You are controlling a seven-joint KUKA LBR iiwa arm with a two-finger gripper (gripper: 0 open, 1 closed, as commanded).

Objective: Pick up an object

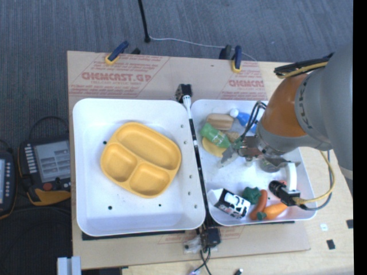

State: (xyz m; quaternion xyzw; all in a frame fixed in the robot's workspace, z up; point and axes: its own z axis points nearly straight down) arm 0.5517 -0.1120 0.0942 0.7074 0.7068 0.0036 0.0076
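We see the claw [234,152] low in the right bin [307,171], its fingers slightly apart and clamped on nothing. Just to its left lie a green bottle [213,134] and a yellow piece [210,146]; a tan block [219,121] lies farther off. Near the front edge sit a carrot [274,210] and a black-and-white box [232,203]. A yellow divided plate [141,158] occupies the left bin [86,171].

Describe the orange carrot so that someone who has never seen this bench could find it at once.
Start at the right white bin, the one packed with small things, and go to its near edge. The carrot lies there beside a green toy and a black-and-white box. Its orange body sets it apart.
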